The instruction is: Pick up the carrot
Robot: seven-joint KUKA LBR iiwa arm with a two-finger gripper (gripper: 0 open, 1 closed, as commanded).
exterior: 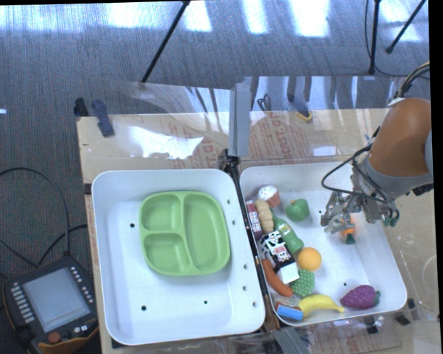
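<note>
We record the gripper (346, 223) over the right bin's (370, 265) upper right area, near the far wall, with a small orange piece beneath it; whether it grips anything we cannot tell. The carrot (276, 280) lies well apart at the bin's left edge, hemmed against the wall by the milk carton (281, 252) and green corn piece (303, 282). In our judgement the arm should lift clear, cross left over the open white floor, and descend aligned along the carrot, as the wall leaves scant finger room.

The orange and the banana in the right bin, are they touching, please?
Apart. The camera view shows the green studded toy lying between the orange and the banana.
</note>
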